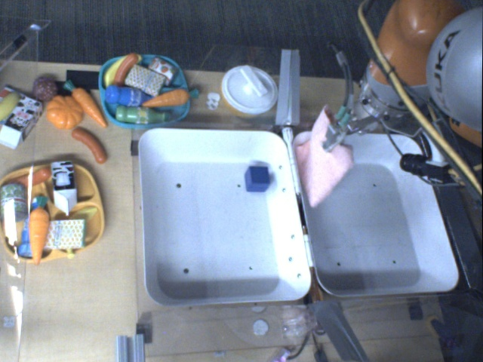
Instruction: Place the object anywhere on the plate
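The tool [337,133] grips the pink plate [323,166] by its upper edge, tilting it over the left rim of the right bin [392,225]. The blue block [258,178] lies apart in the left bin [215,225]; by my judgement, placing is not begun.

Just "KUKA" lettering, partly cut off, on the grey arm housing [456,51] up behind the gripper [336,136].

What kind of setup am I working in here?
Probably a robot manipulation test bench: two white bins side by side, a blue cube, and baskets of toy food on the wooden bench.
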`<state>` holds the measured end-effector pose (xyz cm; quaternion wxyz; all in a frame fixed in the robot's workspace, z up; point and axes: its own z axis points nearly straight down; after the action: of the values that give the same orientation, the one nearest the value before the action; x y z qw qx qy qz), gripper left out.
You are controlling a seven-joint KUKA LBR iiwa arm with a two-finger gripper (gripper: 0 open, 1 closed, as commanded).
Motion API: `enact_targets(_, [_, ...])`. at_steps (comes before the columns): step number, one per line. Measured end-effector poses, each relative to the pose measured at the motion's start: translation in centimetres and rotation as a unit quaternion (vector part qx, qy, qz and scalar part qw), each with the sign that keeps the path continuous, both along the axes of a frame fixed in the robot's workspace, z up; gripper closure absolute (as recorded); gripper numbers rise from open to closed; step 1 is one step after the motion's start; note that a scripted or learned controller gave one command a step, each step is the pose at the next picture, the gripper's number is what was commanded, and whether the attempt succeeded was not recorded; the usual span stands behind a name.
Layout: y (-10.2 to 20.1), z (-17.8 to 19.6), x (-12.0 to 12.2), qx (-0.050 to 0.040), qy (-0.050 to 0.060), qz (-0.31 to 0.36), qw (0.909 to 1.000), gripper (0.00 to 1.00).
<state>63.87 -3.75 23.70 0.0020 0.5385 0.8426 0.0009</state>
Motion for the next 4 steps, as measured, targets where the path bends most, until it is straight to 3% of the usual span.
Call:
enact_targets(1, [0.2, -1.2, 0.1, 0.0001, 0.000, 0.003, 1.0000, 1.00])
enact_targets(2, [5.9, -2.0, -0.9, -0.0001, 0.001, 0.203, 0.9793, 1.00])
enact_targets(3, [10.9, -0.7, -2.1, -0.0006, -0.001, 0.394, 0.9190, 1.00])
enact_targets(4, [15.6, 0.1, -3.4, -0.0010, -0.001, 0.539, 0.8425, 1.00])
